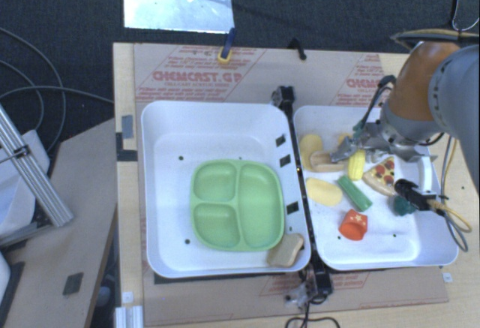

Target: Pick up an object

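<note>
White bins, two side by side. Left bin: one green divided plate, one tan sponge at the near wall. Right bin: about seven toy foods clustered as pick candidates, incl. corn, pizza slice, red pepper. Gripper low over corn; finger state: cannot tell.

A robotics lab: taped cardboard bench, loose cables.

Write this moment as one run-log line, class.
gripper: low in right bin | by corn cob, pizza slice | grasp: unclear | green tray: left bin
</note>
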